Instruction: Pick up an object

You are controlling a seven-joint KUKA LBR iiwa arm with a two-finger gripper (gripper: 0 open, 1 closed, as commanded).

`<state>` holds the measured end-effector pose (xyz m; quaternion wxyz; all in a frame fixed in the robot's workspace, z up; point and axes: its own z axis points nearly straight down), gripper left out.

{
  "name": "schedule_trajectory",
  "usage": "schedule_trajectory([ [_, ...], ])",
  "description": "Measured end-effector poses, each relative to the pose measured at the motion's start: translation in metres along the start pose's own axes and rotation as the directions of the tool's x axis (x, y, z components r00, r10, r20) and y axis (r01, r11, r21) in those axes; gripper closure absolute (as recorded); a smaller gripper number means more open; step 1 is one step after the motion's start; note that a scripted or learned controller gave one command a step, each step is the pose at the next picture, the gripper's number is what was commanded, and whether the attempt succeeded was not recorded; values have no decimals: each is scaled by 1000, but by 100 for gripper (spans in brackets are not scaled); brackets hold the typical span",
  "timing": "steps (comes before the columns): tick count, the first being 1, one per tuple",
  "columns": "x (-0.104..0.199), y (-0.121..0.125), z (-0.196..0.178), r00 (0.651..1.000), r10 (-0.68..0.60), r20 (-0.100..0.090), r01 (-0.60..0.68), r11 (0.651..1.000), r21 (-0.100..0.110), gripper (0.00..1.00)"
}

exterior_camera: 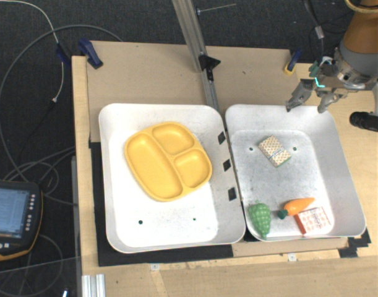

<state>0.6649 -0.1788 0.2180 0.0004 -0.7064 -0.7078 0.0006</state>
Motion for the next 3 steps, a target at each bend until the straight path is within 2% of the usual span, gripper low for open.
schedule_trajectory([
  [1, -2, -7, 61, 1000, 2, -2, -2, 1000, 6, 0],
  [2, -6, -12, 106, 1000, 2, -1, -2, 1000, 5, 0],
  [3, -7, -10, 122, 1000, 1, 0, -1, 1000, -3, 0],
])
